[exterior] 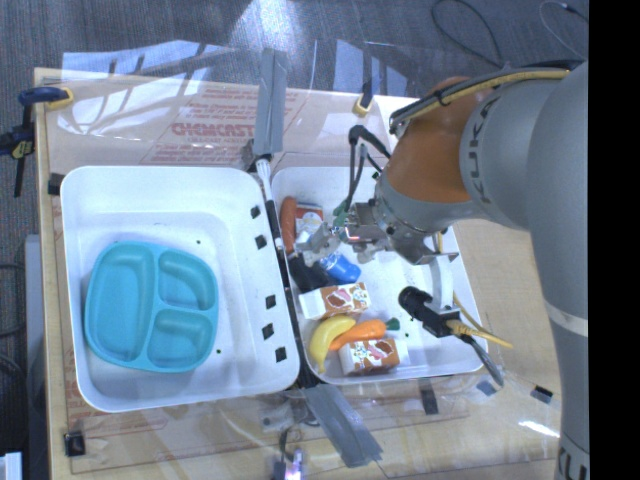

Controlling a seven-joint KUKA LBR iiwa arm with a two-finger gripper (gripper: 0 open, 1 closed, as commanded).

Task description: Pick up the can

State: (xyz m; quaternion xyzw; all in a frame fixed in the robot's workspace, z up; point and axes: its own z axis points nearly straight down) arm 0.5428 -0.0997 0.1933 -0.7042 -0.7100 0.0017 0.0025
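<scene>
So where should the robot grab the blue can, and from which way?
Probably around its round sides, coming straight down from above. The can lies tipped over in the right bin, so its curved body faces up. A carton sits close below it and the bin's divider wall is to its left, so coming in sideways looks cramped. The gripper hangs just above it.

Two white bins (150, 193); one blue tray (150, 306); one banana (325, 336); one carrot (360, 332); two cartons (346, 298).
</scene>
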